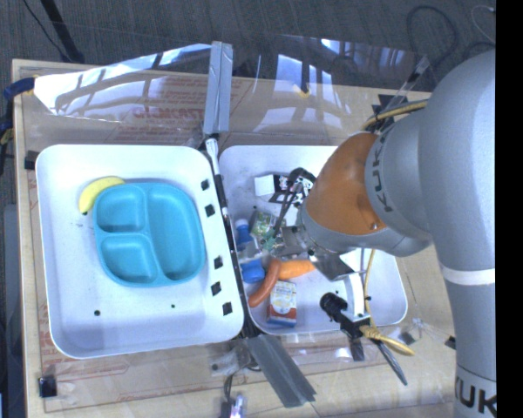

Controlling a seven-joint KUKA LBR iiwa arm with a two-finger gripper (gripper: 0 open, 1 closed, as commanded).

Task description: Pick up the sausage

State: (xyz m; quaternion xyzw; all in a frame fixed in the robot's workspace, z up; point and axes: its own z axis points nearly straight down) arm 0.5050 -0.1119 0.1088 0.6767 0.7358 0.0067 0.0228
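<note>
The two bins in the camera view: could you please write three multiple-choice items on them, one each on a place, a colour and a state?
1. Where is the banana?
A. left bin
B. right bin
C. on the bench

2. What colour is the divided plate?
A. red
B. blue
C. green

3. How does the plate lie?
A. flat, face up
B. upside down
C. standing on edge

Answers:
1 A, it lies at the plate's upper left corner inside the left bin.
2 B, the whole plate is light blue.
3 A, its three compartments face the camera.
</note>
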